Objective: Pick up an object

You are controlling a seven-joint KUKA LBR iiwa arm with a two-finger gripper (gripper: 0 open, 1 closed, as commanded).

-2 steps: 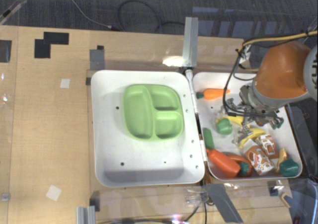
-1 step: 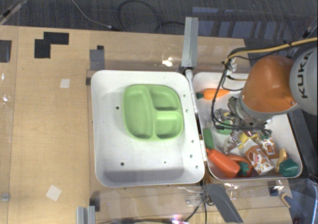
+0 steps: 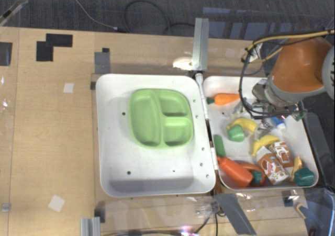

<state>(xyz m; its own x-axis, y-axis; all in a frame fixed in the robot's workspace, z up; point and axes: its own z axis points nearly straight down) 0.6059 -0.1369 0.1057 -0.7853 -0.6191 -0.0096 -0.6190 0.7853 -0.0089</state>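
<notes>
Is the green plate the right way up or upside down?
Right way up. The green plate shows its three hollow sections facing upward in the left bin.

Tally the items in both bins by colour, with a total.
Green: 4, the divided tray and three small toys
Orange or red: 2, a carrot and a larger piece
Yellow: 2 bananas
Brown-and-white: 2 cartons
Total: 10

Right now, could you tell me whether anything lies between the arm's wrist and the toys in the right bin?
Nothing visible does. The arm hangs over the right bin, directly above the pile: bananas, a carrot and an orange pepper lie uncovered. The arm's own wrist hides what sits beneath it.
</notes>
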